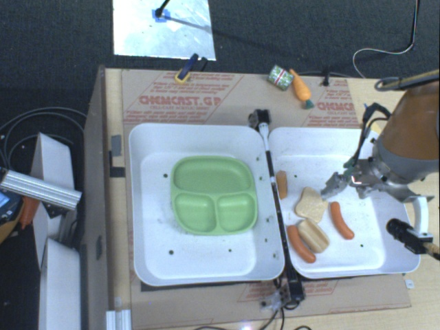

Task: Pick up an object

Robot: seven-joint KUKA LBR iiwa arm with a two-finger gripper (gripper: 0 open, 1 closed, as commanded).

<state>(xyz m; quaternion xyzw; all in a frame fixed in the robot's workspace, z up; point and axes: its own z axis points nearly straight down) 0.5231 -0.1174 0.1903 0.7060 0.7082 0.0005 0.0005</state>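
The right bin (364, 253) holds toy food. A pale bread slice (311, 203) lies near its middle, with a red sausage (342, 221) to its right. A tan bun (314, 235) and an orange-red sausage (300, 244) lie at the front left. A small orange sausage (281, 184) lies against the left wall. My gripper (335, 184) hangs over the bin just up and right of the bread slice, and nothing shows in its grasp.
The left bin (155, 253) holds a green divided plate (214, 194). On the cardboard behind the bins lie a small green can (280, 76), a toy carrot (301, 88) and a blue and yellow clip (187, 69). A black clamp (260, 119) sits between the bins.
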